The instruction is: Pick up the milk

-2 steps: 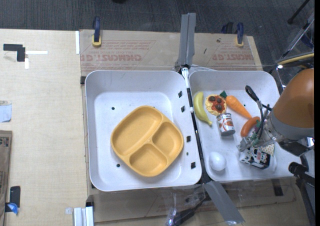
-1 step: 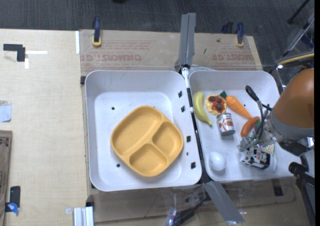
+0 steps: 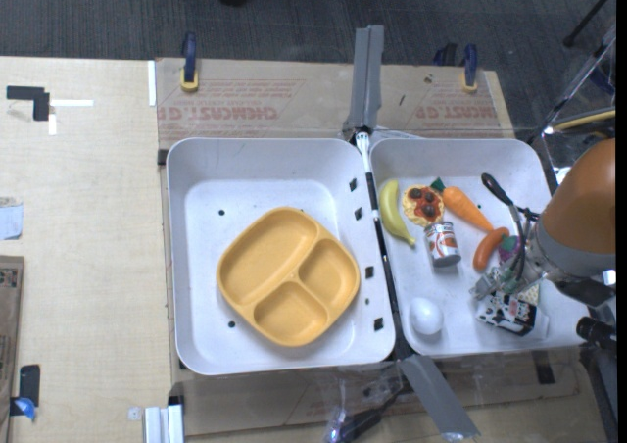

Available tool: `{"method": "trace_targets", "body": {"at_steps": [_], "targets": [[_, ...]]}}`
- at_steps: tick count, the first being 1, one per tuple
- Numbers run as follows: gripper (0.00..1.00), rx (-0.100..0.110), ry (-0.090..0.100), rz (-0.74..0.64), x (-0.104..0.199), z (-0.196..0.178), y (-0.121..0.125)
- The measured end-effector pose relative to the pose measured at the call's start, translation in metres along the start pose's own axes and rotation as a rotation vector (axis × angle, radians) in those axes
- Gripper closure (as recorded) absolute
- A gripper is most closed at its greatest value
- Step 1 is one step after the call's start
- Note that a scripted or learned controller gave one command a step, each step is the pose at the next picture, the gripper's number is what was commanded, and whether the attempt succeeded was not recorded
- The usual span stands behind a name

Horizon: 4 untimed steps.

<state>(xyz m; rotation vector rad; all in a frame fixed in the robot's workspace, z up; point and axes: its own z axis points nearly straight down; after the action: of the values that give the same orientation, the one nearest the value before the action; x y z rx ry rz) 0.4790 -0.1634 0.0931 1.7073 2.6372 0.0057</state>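
Milk [image 3: 508, 313]: small black-and-white patterned carton, lying in the front right part of the right bin [image 3: 460, 351], near its front rim.
End effector [image 3: 505, 277]: lowered into the same bin, just above and touching or nearly touching the carton's upper edge; whether its fingers are spread or pressed together cannot be told.
Arm [image 3: 586, 211]: grey with orange band, entering from the right.
Other contents, right bin: white egg [image 3: 425, 317] left of the carton; can [image 3: 443, 243], red-labelled; carrot [image 3: 463, 208]; banana [image 3: 394, 213]; pizza slice [image 3: 424, 204]; black spoon [image 3: 498, 190].
Left bin [image 3: 186, 235]: yellow divided plate [image 3: 287, 276], centred.
Both bins rest on the bench [image 3: 78, 235].
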Motion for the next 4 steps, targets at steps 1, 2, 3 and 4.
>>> {"method": "trace_targets", "body": {"at_steps": [1, 2, 3, 4], "targets": [[0.00, 0.003, -0.002, -0.027, 0.005, -0.041, 0.001], [0.00, 0.003, -0.003, -0.064, 0.014, -0.101, 0.006], [0.00, 0.000, -0.006, -0.150, -0.027, -0.012, -0.012], [0.00, 0.003, -0.003, -0.138, 0.005, -0.098, 0.067]]}}
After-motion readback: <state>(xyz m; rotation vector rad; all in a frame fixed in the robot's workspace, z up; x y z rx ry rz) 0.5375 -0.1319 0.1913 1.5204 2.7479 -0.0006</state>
